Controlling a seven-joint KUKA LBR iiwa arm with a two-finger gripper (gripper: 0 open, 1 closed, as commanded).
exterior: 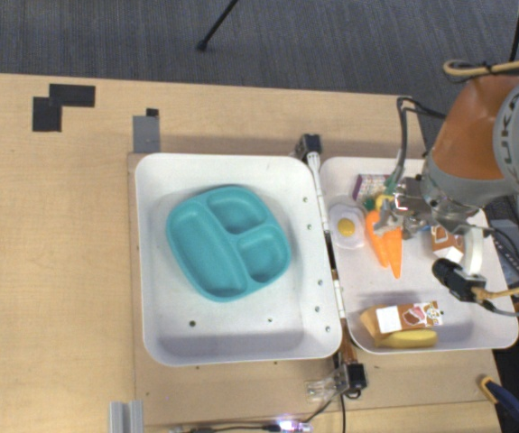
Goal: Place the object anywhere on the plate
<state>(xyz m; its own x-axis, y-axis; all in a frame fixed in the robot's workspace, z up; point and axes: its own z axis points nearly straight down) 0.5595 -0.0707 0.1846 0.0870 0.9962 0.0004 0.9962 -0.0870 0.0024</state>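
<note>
A teal divided plate (229, 241) lies in the left white bin (187, 336). In the right bin (489, 332) an orange carrot (390, 249) points toward the front, and its wide end sits right under my gripper (389, 213). The gripper hangs low over the bin's middle, touching or nearly touching the carrot's top. The wrist and the orange band above it hide the bin's far right part.
The right bin also holds a fried-egg toy (346, 224) left of the carrot, a purple box (367, 186) at the back, a banana (407, 337) with a small snack packet (410, 317) at the front, and a small brown-and-white item (442, 236). A ridge (324, 233) divides the bins.
</note>
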